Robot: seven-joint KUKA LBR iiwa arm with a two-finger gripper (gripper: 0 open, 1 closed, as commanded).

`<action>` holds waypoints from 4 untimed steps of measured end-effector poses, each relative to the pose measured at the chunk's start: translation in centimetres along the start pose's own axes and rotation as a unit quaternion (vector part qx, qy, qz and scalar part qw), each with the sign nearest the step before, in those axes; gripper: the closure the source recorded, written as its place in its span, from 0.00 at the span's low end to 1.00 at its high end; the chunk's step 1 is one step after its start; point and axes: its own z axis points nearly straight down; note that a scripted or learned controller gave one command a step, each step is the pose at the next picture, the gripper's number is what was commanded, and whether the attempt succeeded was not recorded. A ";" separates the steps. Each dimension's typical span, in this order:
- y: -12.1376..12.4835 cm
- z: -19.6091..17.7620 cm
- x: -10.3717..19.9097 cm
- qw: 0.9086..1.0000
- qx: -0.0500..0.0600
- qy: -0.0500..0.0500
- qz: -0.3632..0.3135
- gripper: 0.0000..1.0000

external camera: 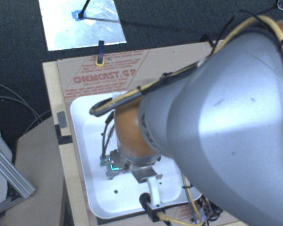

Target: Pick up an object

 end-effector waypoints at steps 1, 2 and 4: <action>7.1 -3.4 -2.4 1.000 -0.004 -0.001 0.001 0.00; 11.9 -0.4 -7.3 1.000 -0.001 -0.002 0.002 0.00; 13.9 -3.8 1.0 1.000 -0.002 -0.001 0.000 0.00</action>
